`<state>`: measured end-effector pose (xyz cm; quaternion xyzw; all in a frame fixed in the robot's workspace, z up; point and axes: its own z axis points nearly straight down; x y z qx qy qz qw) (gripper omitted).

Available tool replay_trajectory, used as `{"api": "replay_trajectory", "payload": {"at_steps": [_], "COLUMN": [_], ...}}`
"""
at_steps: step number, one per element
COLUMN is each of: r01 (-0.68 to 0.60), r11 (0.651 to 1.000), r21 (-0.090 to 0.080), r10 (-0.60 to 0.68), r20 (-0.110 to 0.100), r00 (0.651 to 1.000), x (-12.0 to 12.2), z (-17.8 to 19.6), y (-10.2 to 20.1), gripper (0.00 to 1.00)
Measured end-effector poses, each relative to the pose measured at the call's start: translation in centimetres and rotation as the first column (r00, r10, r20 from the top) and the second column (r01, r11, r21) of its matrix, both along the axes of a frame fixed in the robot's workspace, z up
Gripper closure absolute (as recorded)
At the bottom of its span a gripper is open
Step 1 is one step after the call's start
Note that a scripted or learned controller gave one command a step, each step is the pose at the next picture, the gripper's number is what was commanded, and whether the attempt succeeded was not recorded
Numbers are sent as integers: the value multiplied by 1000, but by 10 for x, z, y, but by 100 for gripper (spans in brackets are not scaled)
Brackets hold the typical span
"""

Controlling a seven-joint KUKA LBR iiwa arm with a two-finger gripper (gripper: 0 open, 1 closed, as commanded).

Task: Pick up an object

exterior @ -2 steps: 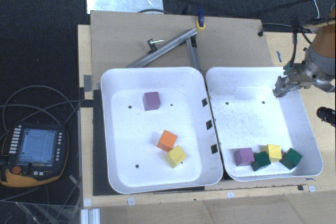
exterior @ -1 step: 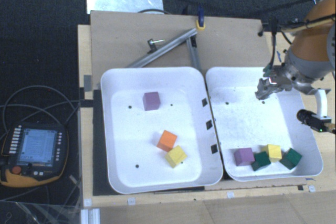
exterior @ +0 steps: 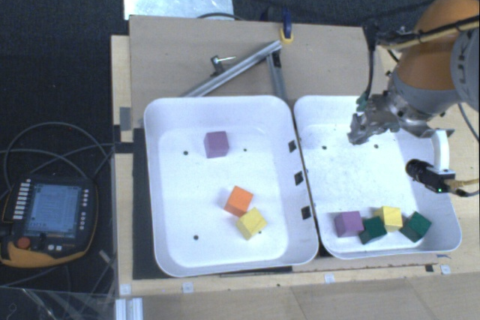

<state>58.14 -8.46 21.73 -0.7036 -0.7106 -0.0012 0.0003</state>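
The left bin holds a purple cube near its back, with an orange cube and a yellow cube touching each other toward the front. Along the front of the right bin lie a purple cube, a dark green cube, a yellow cube and another green cube. My gripper hangs over the back of the right bin, well away from the cubes, with nothing seen between its fingers.
A metal rod lies slanted on the cardboard behind the bins. A teach pendant with its cable rests at far left. A black cylinder on the arm overhangs the right bin's right side.
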Motion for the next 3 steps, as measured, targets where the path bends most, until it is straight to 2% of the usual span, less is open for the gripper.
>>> {"api": "replay_trajectory", "payload": {"at_steps": [3], "r01": [-2], "r11": [1000], "r21": [1], "r10": [2], "r20": [-1], "r00": [1000], "x": [-38], "z": [30], "y": [151], "gripper": [100]}}
